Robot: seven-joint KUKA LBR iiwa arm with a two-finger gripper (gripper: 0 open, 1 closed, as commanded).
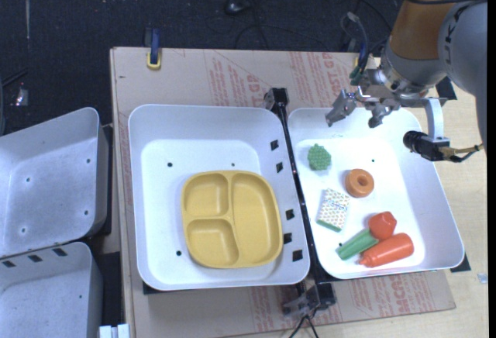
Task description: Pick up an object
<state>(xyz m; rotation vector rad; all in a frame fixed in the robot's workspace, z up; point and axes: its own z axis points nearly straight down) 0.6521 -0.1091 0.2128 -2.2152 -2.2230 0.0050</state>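
Camera view shows the gripper (357,112) with jaws spread and empty above the right bin's (434,174) far edge, near the green broccoli toy (318,156), probably light, bumpy plastic best pinched across its middle.

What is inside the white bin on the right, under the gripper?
The right bin holds a green knobbly piece, an orange ring, a patterned sponge, a green stick, and two orange-red pieces. The gripper hangs over its far edge, covering some rim.

Claw (356,113) open over right bin (446,205) far edge; yellow tray (231,218) in left bin (155,174).
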